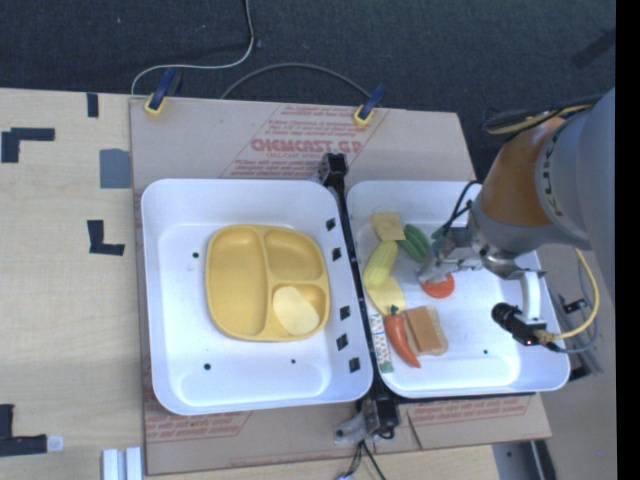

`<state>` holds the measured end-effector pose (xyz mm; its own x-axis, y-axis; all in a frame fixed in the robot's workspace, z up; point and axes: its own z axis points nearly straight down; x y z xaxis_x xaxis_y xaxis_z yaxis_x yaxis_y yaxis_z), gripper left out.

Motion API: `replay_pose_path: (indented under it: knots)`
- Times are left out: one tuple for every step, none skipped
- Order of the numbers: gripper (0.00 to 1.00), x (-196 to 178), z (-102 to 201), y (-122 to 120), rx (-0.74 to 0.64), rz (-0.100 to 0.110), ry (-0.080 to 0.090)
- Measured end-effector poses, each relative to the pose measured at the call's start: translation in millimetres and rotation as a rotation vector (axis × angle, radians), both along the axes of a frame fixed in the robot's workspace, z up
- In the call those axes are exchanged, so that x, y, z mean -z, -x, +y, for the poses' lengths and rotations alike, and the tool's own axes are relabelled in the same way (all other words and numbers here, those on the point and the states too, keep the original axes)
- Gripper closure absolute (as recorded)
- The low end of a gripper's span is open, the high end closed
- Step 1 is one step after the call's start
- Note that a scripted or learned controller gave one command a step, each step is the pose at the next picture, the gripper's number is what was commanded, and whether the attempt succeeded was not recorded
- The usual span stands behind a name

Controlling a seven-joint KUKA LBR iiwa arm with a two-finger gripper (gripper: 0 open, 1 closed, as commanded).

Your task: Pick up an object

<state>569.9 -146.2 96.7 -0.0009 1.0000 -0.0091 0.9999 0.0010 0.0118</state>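
A wooden bench (60, 298) is seen from above, marked with black tape pieces along its 9 o'clock side. Dark carpet (400, 28) is seen beyond it at 12 o'clock, crossed by a thin cable (245, 28). A brown cardboard sheet (250, 143) is laid on the bench and held at its far edge by two clamps (157, 98). Red lettering is printed on the sheet; it seems to read "CHEMCAST GP", though the smaller lines cannot be made out.

Two white bins are set on the sheet, touching along a black divider. In the left bin (170, 368) a yellow divided tray (250, 278) is placed, with a pale round chip (296, 311) lying in its 4 o'clock compartment.

In the right bin (500, 368) the toy foods are gathered toward 9 o'clock: a yellow block (388, 226), a banana (381, 273), a green vegetable (416, 242), a red pepper (401, 338) and a brown bread slice (427, 330). A red round piece (438, 288) lies just below the gripper (437, 263), which is lowered at the bin's centre. Whether its fingers are parted or closed on anything cannot be told.
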Motion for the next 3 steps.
replay_pose_path:
  knots:
    - [0.00, 1.1, 0.3, 0.7, 0.000, 0.003, -0.001]
    - [0.00, 8.9, 7.8, 46.1, 0.000, -0.004, -0.002]
    - [0.00, 8.4, 12.3, 52.7, 0.000, -0.006, 0.001]
